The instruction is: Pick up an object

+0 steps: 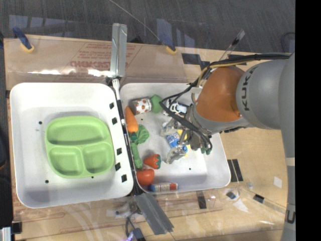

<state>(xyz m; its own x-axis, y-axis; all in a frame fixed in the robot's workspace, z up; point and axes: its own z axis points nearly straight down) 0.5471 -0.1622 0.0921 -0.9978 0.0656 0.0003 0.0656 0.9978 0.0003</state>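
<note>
Arm (251, 97) reaches in from the right, orange band over the right bin (216, 172); claw (176, 143) sits low inside that bin, near its centre, among wiring and metal parts. Cannot tell how the claw stands, open or closed (fingers lost in clutter and blur), and nothing is clearly seen between them. Right bin contents, along its left wall from top to bottom: a small white can with a red pattern (142, 105), a green toy piece (156, 103) just beside it, a toy carrot (131, 120), a green leafy toy vegetable (137, 140), a toy strawberry (152, 160), a toy tomato (145, 176), and a marker-like tube with a red end (163, 187) lying flat by the near wall. All lie apart from the claw, to its left. Left bin (25, 114) holds a green divided plate (78, 145), lying flat, roughly centred. Both bins rest side by side on the table (251, 185).
</note>
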